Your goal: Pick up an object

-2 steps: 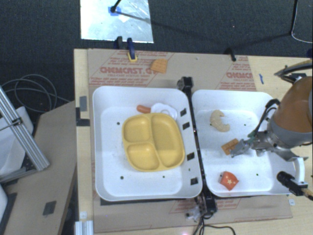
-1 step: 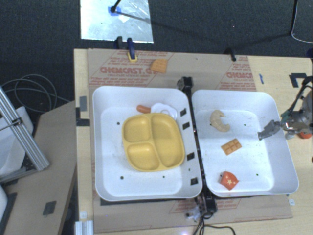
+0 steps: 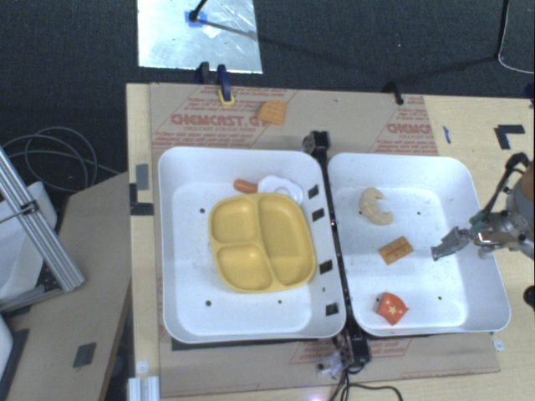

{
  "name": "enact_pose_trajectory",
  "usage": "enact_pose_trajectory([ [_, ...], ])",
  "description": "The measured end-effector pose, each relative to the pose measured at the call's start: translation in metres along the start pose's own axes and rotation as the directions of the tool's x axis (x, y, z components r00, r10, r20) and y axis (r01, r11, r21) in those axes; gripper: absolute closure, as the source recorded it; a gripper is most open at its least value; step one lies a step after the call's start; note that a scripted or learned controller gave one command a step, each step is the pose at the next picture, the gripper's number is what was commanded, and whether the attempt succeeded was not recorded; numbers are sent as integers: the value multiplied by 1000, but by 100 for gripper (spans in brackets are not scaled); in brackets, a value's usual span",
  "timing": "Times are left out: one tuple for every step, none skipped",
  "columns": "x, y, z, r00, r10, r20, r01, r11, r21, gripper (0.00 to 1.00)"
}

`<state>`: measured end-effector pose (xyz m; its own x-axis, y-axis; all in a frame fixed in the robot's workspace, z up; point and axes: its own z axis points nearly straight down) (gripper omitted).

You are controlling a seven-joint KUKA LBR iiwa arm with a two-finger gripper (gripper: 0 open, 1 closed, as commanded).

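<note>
Gripper [image 3: 449,246]: grey metal, slim dark-tipped fingers [image 3: 443,250], boxy silver body. Thin black cable [image 3: 499,192] arcs above wrist. Orange band sliver [image 3: 529,176] at frame edge.

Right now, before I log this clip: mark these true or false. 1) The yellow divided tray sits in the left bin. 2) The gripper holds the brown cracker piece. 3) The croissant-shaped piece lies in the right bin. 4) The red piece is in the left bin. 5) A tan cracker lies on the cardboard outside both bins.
1) True: the yellow divided tray sits in the left bin.
2) False: the gripper is over the right bin, apart from the brown cracker piece.
3) True: the croissant-shaped piece lies there.
4) False: the red piece is in the right bin.
5) True: the tan cracker lies on the cardboard.
</note>
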<state>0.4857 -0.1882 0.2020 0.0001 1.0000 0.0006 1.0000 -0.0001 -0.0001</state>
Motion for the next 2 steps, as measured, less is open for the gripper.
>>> enact_pose_trajectory([
  [64, 2, -23, 1000, -10, 0, 10, 1000, -4, 0],
  [-6, 2, -34, 1000, 4, 4, -4, 1000, -4, 0],
])
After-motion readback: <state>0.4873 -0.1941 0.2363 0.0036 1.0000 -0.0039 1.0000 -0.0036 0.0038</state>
